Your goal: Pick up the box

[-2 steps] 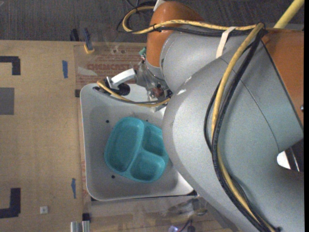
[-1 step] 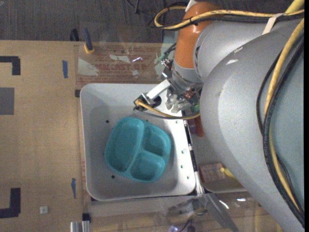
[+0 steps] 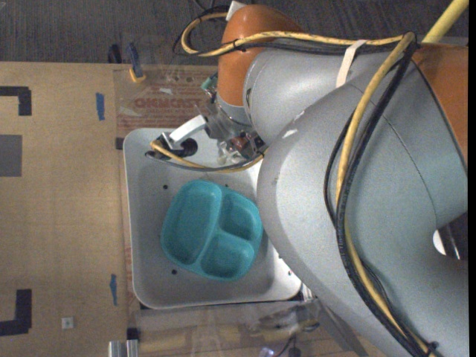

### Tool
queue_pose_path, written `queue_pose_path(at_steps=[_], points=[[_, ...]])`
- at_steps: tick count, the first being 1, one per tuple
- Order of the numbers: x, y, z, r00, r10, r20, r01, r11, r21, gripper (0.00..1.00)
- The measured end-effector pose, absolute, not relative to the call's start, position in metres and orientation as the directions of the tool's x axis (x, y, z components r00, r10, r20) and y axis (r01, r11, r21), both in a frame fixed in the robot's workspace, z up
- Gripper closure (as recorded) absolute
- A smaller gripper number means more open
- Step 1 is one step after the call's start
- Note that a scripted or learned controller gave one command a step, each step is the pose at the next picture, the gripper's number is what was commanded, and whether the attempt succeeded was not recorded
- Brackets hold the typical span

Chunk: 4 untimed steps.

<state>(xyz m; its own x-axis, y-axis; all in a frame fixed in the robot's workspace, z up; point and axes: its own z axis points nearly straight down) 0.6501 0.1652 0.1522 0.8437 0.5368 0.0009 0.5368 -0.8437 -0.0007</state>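
**Box, if that is it, sits right under my wrist at the bin's far edge**

My gripper (image 3: pixel 227 138) is down over the far edge of the white bin (image 3: pixel 135 222), close to the corner where the bin wall meets the bare brown bench (image 3: pixel 59 199). My own wrist and its looped yellow cable (image 3: pixel 195 162) cover it from above, so I cannot tell whether it is open or closed, nor whether it has hold of anything.

The relation that matters is a very short one. A small reddish-brown shape (image 3: pixel 239 146) shows just beneath my wrist, against the bin's far wall. I take it for the box, though too little of it is clear for me to be sure. If so, it lies almost directly below me, a touch toward the side my arm reaches in from, not out in the open middle of the bin. Its long axis I cannot read; too much is hidden.

The teal divided dish (image 3: pixel 212 230) lies in the middle of the bin, toward the near edge, well apart from my gripper and not in the way.

My judgement: the coming move turns on a straight descent or a small correction along the far wall, not a reach across the bin. The wall beside the shape could crowd one side of the grasp.
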Motion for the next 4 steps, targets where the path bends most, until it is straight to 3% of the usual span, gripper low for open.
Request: queue_pose_path(at_steps=[1, 2, 3, 4], points=[[0.636, 0.073, 0.184, 0.969, 0.248, 0.0, 0.248, -0.969, -0.001, 1.0], [0.646, -0.041, 0.184, 0.98, 0.197, -0.003, 0.197, -0.98, -0.001, 1.0], [0.652, -0.064, 0.185, 0.979, 0.204, -0.003, 0.204, -0.979, -0.001, 1.0], [0.649, 0.06, 0.238, 0.975, 0.223, 0.002, 0.223, -0.975, -0.001, 1.0]])
